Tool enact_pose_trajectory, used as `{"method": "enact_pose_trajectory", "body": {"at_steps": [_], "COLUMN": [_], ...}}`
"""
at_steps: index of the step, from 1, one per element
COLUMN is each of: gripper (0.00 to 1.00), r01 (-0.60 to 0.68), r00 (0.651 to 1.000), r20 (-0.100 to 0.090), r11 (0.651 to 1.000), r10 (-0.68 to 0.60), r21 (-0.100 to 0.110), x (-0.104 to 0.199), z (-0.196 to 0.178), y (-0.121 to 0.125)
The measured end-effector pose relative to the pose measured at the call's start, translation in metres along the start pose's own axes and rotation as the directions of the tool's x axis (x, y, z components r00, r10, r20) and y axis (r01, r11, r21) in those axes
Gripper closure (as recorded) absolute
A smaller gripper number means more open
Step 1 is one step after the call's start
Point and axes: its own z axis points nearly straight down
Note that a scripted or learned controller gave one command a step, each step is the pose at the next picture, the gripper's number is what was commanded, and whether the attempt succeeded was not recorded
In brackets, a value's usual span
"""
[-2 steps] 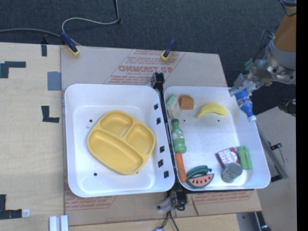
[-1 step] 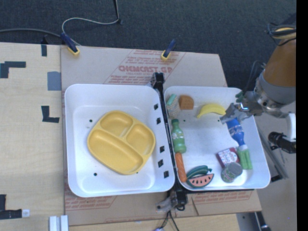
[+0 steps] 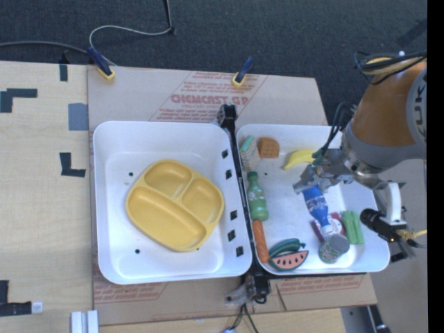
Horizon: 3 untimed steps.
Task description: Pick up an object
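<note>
The right bin (image 3: 277,175) holds several small items. A blue bottle (image 3: 316,208) lies near its middle, pointing toward a grey can (image 3: 334,248) at the front. My gripper (image 3: 316,179) hangs over the blue bottle's far end, just in front of a yellow banana (image 3: 298,158). The wrist hides whether it touches the bottle. A green bottle (image 3: 257,197) and a carrot (image 3: 259,237) lie along the bin's left wall.
A brown bun (image 3: 268,147) sits at the back of the right bin, with a watermelon slice (image 3: 288,259) and a green block (image 3: 352,227) at the front. The left bin (image 3: 111,151) holds a yellow divided plate (image 3: 175,204). The arm (image 3: 388,116) reaches in from the right.
</note>
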Motion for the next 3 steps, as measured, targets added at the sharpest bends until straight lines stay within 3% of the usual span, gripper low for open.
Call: {"method": "enact_pose_trajectory", "body": {"at_steps": [1,2,3], "gripper": [1.0,1.0,1.0], "r01": [0.0,-0.002,0.0], "r00": [1.0,1.0,1.0], "r20": [-0.001,0.001,0.0], "r11": [1.0,1.0,1.0], "r10": [0.0,0.002,0.0], "r21": [0.0,-0.001,-0.001], "x": [0.076,0.023,0.094], "z": [-0.023,-0.05,-0.094], "y": [-0.036,-0.037,-0.036]}}
